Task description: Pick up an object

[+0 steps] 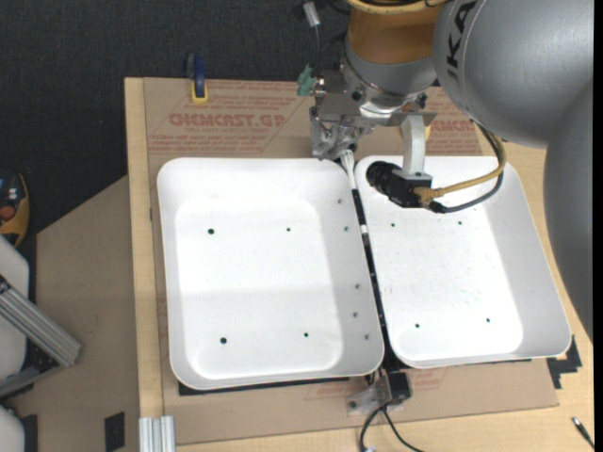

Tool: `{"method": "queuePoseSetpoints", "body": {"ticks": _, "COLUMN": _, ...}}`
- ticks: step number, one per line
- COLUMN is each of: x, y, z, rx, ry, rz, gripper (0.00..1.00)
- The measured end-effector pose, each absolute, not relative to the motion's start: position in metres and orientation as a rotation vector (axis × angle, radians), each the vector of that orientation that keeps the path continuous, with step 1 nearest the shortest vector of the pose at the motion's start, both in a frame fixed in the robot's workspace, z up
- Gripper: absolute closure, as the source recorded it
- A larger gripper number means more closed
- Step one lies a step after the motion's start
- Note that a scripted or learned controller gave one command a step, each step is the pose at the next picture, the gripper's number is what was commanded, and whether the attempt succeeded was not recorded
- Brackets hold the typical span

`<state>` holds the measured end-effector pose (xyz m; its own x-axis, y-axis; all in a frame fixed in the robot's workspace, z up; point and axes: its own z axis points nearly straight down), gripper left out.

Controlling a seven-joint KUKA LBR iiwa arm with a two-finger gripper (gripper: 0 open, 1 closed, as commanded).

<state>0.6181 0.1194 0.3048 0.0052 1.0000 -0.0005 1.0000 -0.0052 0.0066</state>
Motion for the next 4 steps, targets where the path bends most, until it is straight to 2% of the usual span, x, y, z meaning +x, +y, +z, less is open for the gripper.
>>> {"method": "queuePoseSetpoints", "body": {"ticks": 1, "x": 0.548, "y": 0.207, "z": 0.220, "rx": 2.218, "ry": 2.240, "rz": -0.015, "gripper": 1.00}}
{"method": "queuePoseSetpoints", "body": {"ticks": 2, "x": 0.559, "y": 0.189, "z": 0.287, "rx": 2.220, "ry": 2.218, "rz": 0.009, "gripper": 1.00}}
{"method": "queuePoseSetpoints", "body": {"ticks": 3, "x": 0.527, "y": 0.227, "z": 0.311, "rx": 2.216, "ry": 2.228, "rz": 0.006, "gripper": 1.00}}
{"method": "queuePoseSetpoints", "body": {"ticks": 4, "x": 0.511, "y": 0.225, "z": 0.327, "rx": 2.220, "ry": 2.223, "rz": 0.004, "gripper": 1.00}}
